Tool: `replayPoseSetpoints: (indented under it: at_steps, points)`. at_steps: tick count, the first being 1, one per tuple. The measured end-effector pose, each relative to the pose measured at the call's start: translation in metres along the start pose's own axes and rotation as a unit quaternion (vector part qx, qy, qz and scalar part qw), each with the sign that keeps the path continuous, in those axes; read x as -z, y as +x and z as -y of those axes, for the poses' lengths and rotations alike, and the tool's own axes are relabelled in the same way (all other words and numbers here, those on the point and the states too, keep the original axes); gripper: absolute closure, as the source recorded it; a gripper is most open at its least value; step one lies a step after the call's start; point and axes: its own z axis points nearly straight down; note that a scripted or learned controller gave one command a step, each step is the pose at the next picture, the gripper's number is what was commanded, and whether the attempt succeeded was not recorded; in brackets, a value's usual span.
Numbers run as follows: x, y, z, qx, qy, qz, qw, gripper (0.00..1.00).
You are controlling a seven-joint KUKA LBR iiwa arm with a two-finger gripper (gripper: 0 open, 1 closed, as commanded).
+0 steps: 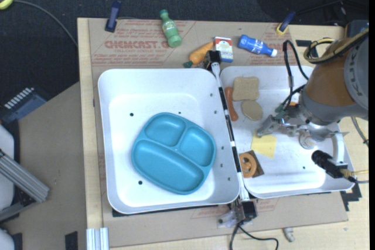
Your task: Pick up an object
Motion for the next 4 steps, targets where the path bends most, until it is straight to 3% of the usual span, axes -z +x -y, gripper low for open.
replayPoseSetpoints:
  at_steps: [1, 2, 3, 4]
  points:
    - [0.0, 0.042, 0.02, 0.001, 0.0, -0.001, 1.0, 0.0]
    - [0.011, 0.041, 0.019, 0.0, -0.002, 0.0, 1.0, 1.0]
    - [0.01, 0.041, 0.019, 0.0, -0.001, 0.0, 1.0, 0.0]
    - [0.0, 0.048, 0.032, 0.001, 0.0, -0.001, 1.0, 0.0]
